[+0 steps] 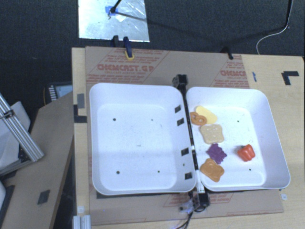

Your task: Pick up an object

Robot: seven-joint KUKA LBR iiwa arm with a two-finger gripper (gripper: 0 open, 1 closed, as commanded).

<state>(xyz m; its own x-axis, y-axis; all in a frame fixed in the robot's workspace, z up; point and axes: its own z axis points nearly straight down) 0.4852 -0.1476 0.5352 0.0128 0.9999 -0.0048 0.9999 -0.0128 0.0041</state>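
1. Candidates all lie in the right bin (271, 128): red pepper toy (246, 152), purple piece (217, 152), beige toast piece (212, 133), orange-brown piece (212, 170), orange ring (197, 119), yellow piece (206, 112).
2. The red pepper toy sits alone on bare floor, well apart from the rest and nearest the bin's right wall.
3. The other five run in a column along the bin's left wall. The ring touches the yellow piece; purple and orange-brown are just beside each other.
4. Key relation: the arm comes in from the right, so the pepper is likely the closest and cleanest pick. It is compact, with no clear long axis.
5. Gripper state: cannot tell.
6. The left bin (102, 128) adjoins along the centre divider.
7. Risk: a grab at the column could hit the wall or neighbours.
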